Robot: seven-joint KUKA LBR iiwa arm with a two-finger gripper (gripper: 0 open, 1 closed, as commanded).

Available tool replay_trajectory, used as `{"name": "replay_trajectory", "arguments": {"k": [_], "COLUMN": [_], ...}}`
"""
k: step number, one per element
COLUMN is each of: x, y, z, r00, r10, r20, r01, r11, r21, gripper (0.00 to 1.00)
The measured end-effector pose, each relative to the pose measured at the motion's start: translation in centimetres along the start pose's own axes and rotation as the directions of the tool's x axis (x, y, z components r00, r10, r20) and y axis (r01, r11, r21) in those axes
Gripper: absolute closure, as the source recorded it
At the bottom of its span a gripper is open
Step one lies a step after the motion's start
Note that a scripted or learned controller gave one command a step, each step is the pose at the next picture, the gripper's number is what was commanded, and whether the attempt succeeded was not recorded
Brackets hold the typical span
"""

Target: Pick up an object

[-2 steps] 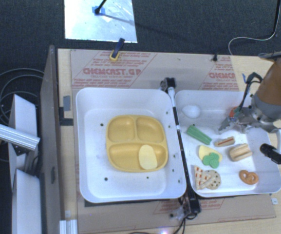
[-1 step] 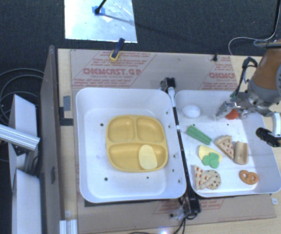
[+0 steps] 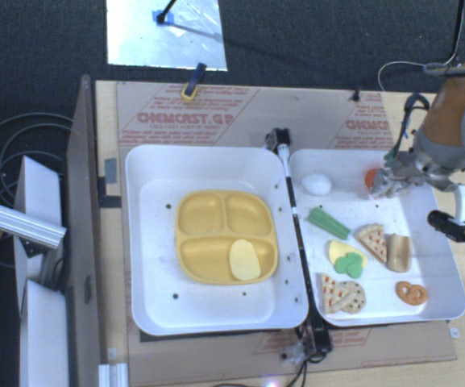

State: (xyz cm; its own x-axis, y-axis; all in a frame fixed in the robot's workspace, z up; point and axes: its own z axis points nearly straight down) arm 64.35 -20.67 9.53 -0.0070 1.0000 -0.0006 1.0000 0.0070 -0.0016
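White right bin [image 3: 450, 297], small red round object [image 3: 371, 177] beside gripper [image 3: 384, 185], jaw state unclear.

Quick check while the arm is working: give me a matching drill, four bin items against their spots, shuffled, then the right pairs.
Items:
1. white egg
2. pretzel
3. pale yellow oval piece
4. green stick

Places:
A. large lower compartment of the yellow tray, left bin
B. near front right corner, right bin
C. far left part, right bin
D. right bin, between the egg and the yellow-and-green food piece

Pairs: 1-C, 2-B, 3-A, 4-D
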Motion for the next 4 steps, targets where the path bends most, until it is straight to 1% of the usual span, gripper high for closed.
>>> {"name": "replay_trajectory", "arguments": {"k": [1, 2, 3, 4], "x": [0.0, 0.0, 8.2, 15.8], "y": [0.2, 0.2, 1.2, -0.3], "z": [-0.1, -1.2, -2.6, -9.9], "r00": [1.000, 1.000, 1.000, 1.000], "r10": [-0.002, -0.003, -0.002, -0.005], "r20": [0.002, 0.002, -0.003, -0.004], "r01": [0.002, 0.003, 0.002, 0.005], "r11": [1.000, 1.000, 1.000, 1.000], "r21": [-0.007, -0.006, 0.012, -0.009], "gripper": [0.00, 1.00, 1.00, 1.00]}}
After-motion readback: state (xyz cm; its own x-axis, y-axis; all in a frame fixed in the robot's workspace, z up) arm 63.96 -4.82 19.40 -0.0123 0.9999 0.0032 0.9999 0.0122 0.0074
